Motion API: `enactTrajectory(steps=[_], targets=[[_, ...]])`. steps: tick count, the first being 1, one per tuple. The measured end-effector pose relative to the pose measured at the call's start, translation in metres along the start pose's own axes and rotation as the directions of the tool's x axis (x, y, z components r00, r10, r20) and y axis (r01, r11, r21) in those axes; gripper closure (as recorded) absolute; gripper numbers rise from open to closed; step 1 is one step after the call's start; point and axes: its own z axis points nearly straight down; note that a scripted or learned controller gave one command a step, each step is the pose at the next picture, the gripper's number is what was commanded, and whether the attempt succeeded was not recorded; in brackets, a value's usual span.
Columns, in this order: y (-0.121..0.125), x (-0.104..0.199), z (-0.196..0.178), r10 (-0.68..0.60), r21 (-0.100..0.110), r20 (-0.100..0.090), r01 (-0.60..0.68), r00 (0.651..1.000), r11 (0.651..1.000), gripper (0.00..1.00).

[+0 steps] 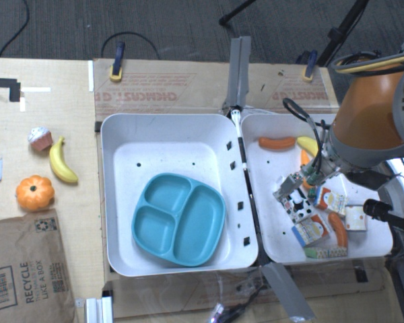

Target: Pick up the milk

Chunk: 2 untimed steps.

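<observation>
The milk (300,209) is a small carton with black and white cow patches, lying in the right bin (269,241) near its middle. My gripper (289,191) hangs on the grey arm with the orange band (367,116), which reaches in from the right. The gripper sits right at the carton's upper left end, touching or just above it. The arm's wrist hides part of what lies behind the carton.
Around the milk lie a blue juice box (310,231), an orange-red sausage (338,229), a white box (355,218) and a green packet (325,252). A hot dog (277,142) and a yellow banana (308,145) lie at the bin's back. The left bin (121,140) holds a blue divided plate (180,219).
</observation>
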Motion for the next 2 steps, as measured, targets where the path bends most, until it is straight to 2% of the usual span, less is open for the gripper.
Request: enactTrajectory(steps=[1, 2], targets=[[-0.0236, -0.0314, 0.0999, -0.009, 0.000, -0.001, 0.009, 1.000, 1.000, 0.00], [-0.0241, -0.0321, 0.0915, -0.005, 0.001, -0.001, 0.005, 1.000, 1.000, 1.00]])
